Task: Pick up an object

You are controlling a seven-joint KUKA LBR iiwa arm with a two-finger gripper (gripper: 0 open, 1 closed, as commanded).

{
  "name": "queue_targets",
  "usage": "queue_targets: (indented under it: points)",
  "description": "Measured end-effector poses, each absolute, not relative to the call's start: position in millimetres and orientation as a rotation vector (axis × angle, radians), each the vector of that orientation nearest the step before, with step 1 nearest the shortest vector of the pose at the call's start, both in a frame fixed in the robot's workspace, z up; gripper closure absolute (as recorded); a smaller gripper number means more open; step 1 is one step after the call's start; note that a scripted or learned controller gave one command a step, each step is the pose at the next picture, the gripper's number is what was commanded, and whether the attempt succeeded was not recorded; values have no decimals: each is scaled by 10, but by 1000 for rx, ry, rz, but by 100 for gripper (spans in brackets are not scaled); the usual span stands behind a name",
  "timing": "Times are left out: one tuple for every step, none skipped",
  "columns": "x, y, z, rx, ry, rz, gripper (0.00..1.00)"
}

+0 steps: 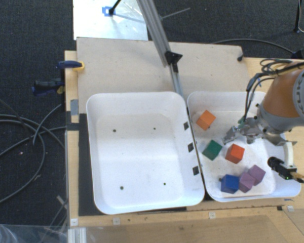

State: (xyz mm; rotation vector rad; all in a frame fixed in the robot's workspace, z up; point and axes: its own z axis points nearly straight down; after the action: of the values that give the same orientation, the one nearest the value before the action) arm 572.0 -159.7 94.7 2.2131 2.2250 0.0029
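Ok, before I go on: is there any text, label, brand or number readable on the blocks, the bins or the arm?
None can be read.
The blocks, among them the orange block, green block and blue block, have plain faces.
The dark tabs on the left bin's right rim are too small to tell if they carry print.
The arm's orange band shows no lettering.
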Motion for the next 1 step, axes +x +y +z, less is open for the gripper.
queue_targets:
  points:
    - [5112, -1439, 894, 2225, 2226, -3, 0]
